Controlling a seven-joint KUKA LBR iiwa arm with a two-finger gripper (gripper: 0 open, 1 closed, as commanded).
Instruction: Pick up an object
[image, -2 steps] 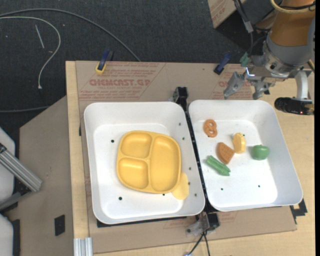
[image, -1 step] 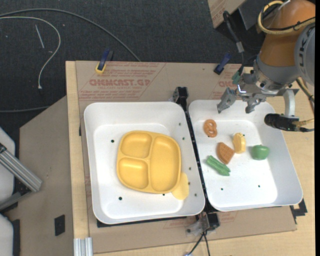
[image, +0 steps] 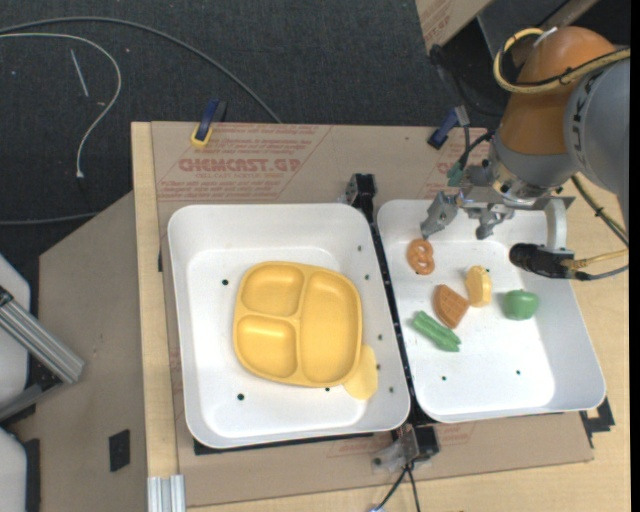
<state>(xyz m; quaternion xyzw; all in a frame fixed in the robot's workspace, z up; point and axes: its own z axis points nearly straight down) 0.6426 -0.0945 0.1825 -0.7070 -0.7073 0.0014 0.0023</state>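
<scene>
fingers (image: 461, 217) apart, apparently empty — just above pretzel (image: 421, 256)

Single fixed camera above my bench, looking down at a slant. Both white bins fall fully within frame: the left bin (image: 200, 260) near centre, the right bin (image: 560, 370) toward the right. Far ground: dark floor beyond the cardboard underlay (image: 260, 150). My arm (image: 560, 90) enters at far right. The distance is moderate.

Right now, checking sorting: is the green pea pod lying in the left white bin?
No, the green pea pod lies in the right white bin.
</scene>
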